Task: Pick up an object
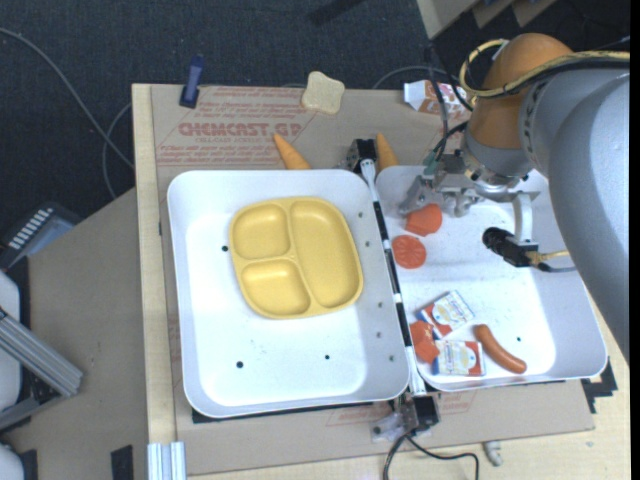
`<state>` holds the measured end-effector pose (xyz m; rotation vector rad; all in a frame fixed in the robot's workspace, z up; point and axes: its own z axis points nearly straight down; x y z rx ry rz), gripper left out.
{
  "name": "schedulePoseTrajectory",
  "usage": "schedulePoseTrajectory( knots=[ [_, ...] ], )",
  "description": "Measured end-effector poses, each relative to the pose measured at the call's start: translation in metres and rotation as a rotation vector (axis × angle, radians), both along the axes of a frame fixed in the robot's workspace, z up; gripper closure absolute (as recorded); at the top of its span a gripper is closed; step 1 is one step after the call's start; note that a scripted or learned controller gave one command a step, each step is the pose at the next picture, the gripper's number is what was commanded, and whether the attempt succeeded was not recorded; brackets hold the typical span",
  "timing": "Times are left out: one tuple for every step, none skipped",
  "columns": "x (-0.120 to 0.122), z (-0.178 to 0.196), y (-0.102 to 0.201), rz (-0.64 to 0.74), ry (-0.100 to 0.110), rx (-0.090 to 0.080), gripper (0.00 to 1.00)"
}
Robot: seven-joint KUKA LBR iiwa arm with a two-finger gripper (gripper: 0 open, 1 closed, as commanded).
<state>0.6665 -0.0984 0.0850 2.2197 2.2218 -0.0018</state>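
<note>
My gripper hangs over the far left part of the right bin, its two grey fingers spread apart, so it is open. A red tomato-like piece lies on the bin floor just below the left finger, touching or nearly touching it. It is not clamped between the fingers. A second red round slice lies a little nearer, close to the bin's left wall. Further forward lie two small printed packets, a red piece and a sausage.
The left bin holds a yellow divided plate. On the bench behind the bins lie a bread piece, a carrot, an orange piece, a blue item and a packet. The arm covers the right bin's far right.
</note>
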Motion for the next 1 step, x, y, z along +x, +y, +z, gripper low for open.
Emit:
schedulePoseTrajectory(
  knots=[
    [0.0001, 0.0001, 0.0064, 0.000, 0.001, 0.000, 0.00]
  ],
)
